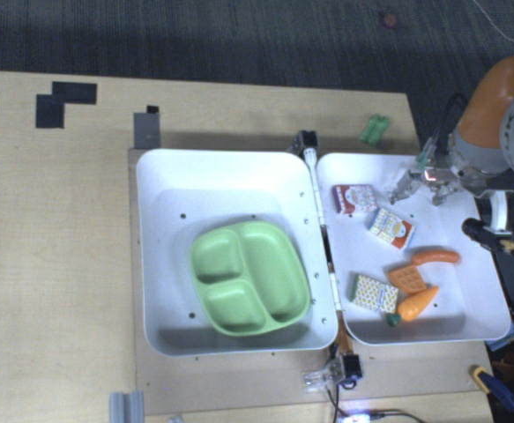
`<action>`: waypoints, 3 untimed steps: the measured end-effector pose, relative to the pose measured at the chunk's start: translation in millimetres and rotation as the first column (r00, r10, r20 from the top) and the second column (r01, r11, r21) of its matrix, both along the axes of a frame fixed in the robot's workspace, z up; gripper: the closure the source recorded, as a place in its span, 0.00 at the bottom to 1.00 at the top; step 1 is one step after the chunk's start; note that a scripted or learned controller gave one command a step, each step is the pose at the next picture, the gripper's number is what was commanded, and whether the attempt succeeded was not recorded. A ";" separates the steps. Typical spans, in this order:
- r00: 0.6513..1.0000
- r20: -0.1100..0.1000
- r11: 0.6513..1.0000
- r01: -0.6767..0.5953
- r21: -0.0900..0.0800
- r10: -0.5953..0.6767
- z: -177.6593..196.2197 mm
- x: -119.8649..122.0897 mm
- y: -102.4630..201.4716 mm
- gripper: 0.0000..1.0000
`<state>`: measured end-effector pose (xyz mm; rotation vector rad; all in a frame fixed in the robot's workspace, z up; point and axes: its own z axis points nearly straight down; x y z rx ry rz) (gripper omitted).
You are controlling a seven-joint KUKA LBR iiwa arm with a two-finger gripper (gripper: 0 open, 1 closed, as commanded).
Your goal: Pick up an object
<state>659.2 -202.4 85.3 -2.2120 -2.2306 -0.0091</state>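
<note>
A green divided plate (249, 278) is seen in the left bin (164, 183); it lies flat near the bin's middle. In the right bin (477, 315) several small things are spread: a red and white carton (353, 198) near the top left; a small juice box (391, 228) just beside it; a patterned packet (375, 293), an orange cracker (407, 278), a carrot (415, 303) and a sausage (435, 256) lower down. The gripper (422, 183) is placed over the bin's upper right part, apart from all of them; its jaws are spread, with nothing clamped between.
</note>
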 end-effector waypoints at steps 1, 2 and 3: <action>1.000 0.000 1.000 0.006 -0.005 -0.006 0.6 -108.8 15.0 0.00; 1.000 0.008 1.000 0.006 -0.007 -0.006 12.4 -106.4 15.3 1.00; 1.000 0.007 1.000 0.006 -0.006 -0.006 12.3 -106.5 15.3 0.00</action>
